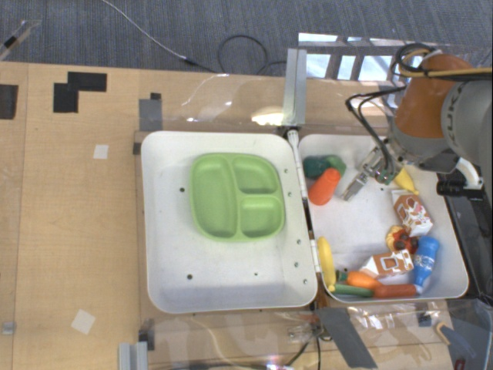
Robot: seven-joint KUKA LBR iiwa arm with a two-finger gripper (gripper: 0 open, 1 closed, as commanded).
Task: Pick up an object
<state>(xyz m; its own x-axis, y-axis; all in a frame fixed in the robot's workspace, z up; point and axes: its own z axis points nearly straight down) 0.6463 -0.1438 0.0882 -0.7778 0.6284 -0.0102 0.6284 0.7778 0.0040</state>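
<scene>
My gripper hangs over the upper middle of the right bin, open, with nothing between its fingers. Just to its left lies an orange carrot-shaped toy, with a dark green toy behind it. A yellow piece sits to the gripper's right, partly under the wrist. Further toward the front are a red-and-white carton, a blue bottle, a second small carton, a banana and a few vegetable toys along the front wall.
The left bin holds a green divided plate. A metal post stands behind the wall shared by the bins. Black cables loop near the arm at the back right.
</scene>
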